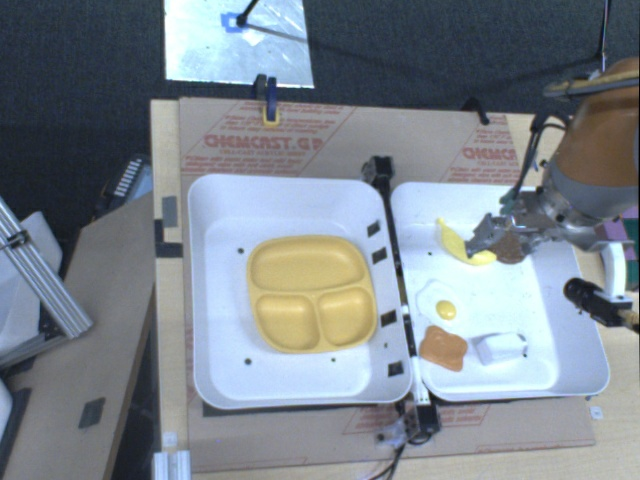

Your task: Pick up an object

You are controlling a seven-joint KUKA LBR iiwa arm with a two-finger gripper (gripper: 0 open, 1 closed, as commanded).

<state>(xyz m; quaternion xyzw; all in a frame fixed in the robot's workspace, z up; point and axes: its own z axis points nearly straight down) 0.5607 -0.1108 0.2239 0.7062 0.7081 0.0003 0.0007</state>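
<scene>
Claw (492, 240) sits beside banana (461, 245) near right bin's (585, 368) upper wall, grip state unclear, open floor below

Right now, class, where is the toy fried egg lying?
The fried egg lies in the right bin, near its left wall, between the yellow banana farther back and the orange toast piece nearer the front.

The flat brown cardboard sheet (300, 133) under the two bins has red letters printed on it. Near its top left, above the left bin, the big word reads "CHEMCAST", with smaller letters after it that look like "GP". Near the top right corner the same red word shows again (490, 153), tilted and partly hidden. More red print at the bottom edge is too small to read.
</scene>
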